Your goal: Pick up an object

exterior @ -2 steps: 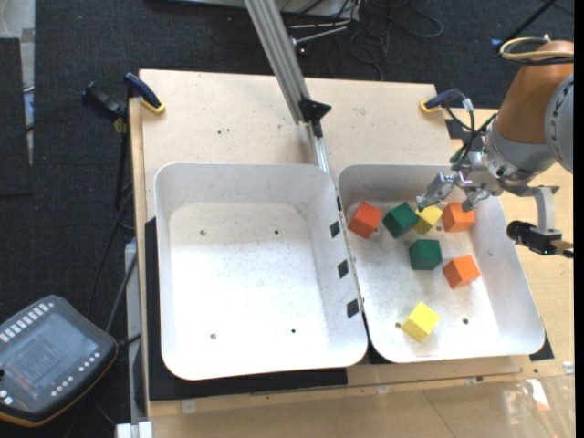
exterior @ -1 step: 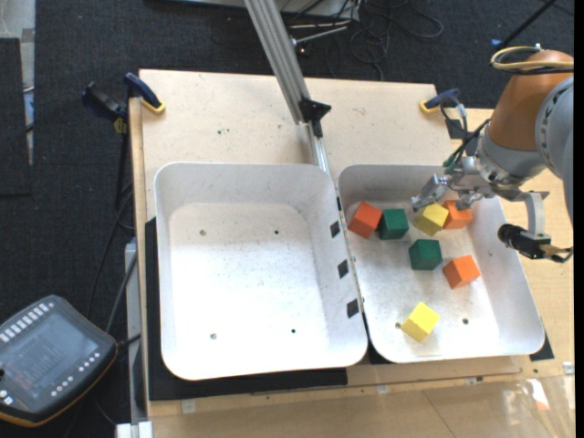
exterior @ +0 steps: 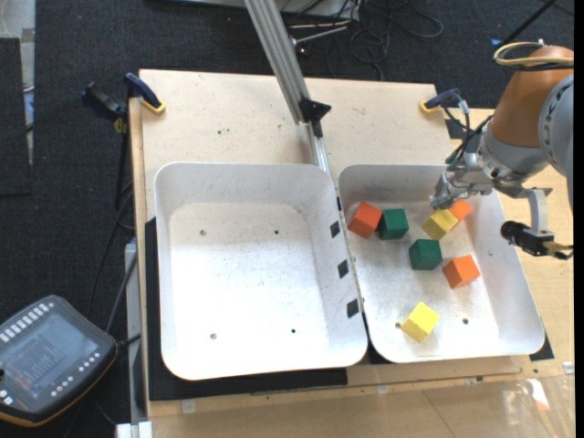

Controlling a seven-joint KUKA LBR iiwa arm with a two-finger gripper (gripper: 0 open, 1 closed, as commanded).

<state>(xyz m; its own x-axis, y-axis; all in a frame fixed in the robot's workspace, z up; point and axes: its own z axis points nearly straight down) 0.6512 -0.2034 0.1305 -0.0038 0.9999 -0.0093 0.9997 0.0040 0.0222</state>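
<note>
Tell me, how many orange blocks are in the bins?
3, all in the right bin: one orange block at its left beside a green block, one right of centre, and one partly hidden under the gripper. The arm may hide more.

We see two shallow white plastic bins (exterior: 246,182), smooth and speckled, left of the metal claw (exterior: 449,192), on a pale matt wooden table (exterior: 228,117); beyond lies rough dark carpet floor (exterior: 82,26).

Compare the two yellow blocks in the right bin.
The upper yellow block sits right under the end effector, touching an orange block; the lower yellow block lies alone near the bin's front. The upper looks duller, the lower brighter. Both are small cubes.
</note>
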